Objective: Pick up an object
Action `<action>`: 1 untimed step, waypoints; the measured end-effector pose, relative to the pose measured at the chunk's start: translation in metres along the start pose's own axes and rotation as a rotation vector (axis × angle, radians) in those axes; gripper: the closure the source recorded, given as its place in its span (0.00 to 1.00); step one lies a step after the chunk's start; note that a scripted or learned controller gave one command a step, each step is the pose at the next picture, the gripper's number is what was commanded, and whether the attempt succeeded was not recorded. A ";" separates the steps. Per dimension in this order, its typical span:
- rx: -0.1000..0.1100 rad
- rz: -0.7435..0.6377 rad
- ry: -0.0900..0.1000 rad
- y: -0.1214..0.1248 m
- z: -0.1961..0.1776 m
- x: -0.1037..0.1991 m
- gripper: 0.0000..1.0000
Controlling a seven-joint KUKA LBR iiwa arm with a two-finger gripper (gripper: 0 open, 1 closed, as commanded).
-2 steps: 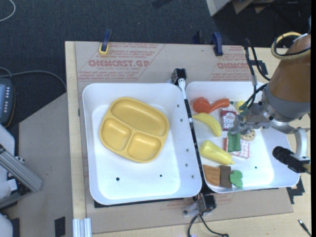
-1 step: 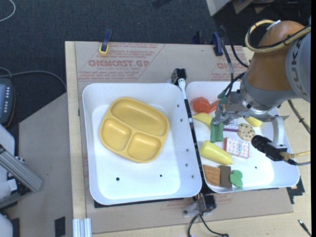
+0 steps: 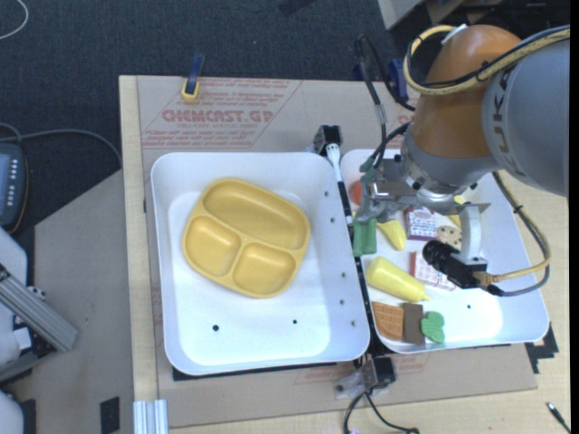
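Camera view, left to right: yellow tray (image 3: 244, 236) well left of the tool (image 3: 384, 208); green block (image 3: 365, 237) just below it, yellow piece (image 3: 394, 278) further below. Tool state: cannot tell. The block looks light, stiff; grip its long sides.

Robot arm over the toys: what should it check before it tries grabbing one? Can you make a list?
1. Arm is above the right bin holding the toys: ok.
2. Toys are within reach: ok, the yellow piece, green block and waffle-like piece lie under or beside the arm.
3. A toy lies apart from the others: not ok, they are crowded together.
4. Gripper is lined up over one toy: cannot tell, the wrist hides it.
5. Yellow tray in the left bin is out of the way: ok.
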State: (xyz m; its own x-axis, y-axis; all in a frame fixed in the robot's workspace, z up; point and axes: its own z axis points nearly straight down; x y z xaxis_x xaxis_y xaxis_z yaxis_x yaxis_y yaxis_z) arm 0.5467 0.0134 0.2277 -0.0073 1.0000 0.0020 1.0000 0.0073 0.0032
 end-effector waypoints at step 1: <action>0.000 0.001 0.000 0.023 -0.006 0.053 1.00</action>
State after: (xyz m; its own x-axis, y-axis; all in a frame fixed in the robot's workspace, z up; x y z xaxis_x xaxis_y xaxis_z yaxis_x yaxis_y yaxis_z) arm 0.5693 0.0670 0.2338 -0.0067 1.0000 0.0021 1.0000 0.0067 0.0035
